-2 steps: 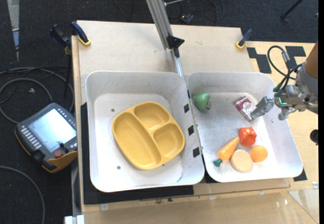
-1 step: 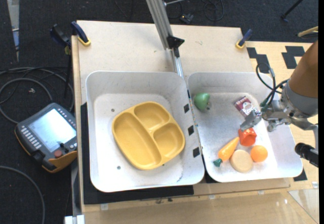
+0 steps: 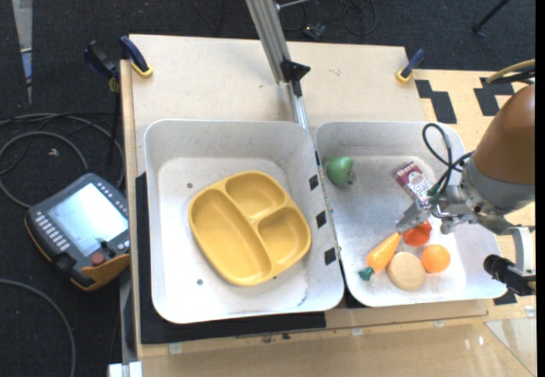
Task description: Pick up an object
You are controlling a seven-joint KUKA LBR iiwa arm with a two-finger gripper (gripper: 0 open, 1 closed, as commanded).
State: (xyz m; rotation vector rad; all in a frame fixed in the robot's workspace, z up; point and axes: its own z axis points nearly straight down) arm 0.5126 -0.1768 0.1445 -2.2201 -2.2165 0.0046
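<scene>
R bin (image 3: 375, 139): bun (image 3: 407, 271), orange (image 3: 435, 258), carrot (image 3: 382, 253), tomato (image 3: 416, 236), packet (image 3: 413, 179), pepper (image 3: 340, 169). L bin (image 3: 166, 197): yellow tray (image 3: 249, 226). Gripper (image 3: 422, 218) fingers: can't tell.

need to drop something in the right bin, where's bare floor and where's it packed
Bare floor in the right bin: between the green pepper and the carrot, and along the far wall. Crowded: the near right corner, where carrot, beige ball, orange ball, red piece and gripper cluster.

Bright, even overhead light; the white bins (image 3: 170, 197) look slightly washed out. Shadows are soft and short. The dark floor (image 3: 60, 9) loses detail. Focus is mildly soft throughout.
</scene>
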